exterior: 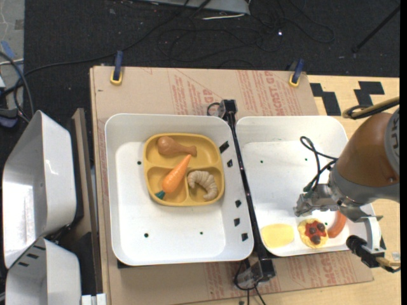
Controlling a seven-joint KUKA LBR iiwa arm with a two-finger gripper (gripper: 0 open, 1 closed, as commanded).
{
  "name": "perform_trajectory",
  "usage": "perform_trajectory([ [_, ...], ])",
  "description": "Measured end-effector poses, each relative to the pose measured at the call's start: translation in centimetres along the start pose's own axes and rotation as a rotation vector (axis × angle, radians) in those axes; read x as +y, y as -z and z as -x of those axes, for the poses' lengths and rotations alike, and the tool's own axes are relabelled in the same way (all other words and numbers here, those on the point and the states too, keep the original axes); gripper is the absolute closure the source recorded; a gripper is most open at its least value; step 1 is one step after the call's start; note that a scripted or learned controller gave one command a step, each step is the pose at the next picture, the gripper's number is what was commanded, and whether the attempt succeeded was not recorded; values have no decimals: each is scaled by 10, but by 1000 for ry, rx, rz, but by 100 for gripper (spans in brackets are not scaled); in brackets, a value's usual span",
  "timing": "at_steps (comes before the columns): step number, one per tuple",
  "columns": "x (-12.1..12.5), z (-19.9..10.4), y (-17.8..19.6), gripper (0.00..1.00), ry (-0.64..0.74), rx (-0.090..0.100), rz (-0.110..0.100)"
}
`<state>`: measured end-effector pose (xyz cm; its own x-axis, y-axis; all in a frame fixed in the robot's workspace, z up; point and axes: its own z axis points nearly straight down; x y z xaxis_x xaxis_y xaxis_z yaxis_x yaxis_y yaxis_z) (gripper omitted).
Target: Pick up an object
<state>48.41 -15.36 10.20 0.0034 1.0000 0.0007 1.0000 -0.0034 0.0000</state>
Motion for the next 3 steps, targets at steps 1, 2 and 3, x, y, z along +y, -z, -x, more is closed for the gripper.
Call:
perform_trajectory([
  [1, 3, -3, 43, 100, 6, -2, 4],
  [2, 1, -6, 86, 100, 7, -2, 5],
  [3, 8, 0, 131, 100, 7, -2, 4],
])
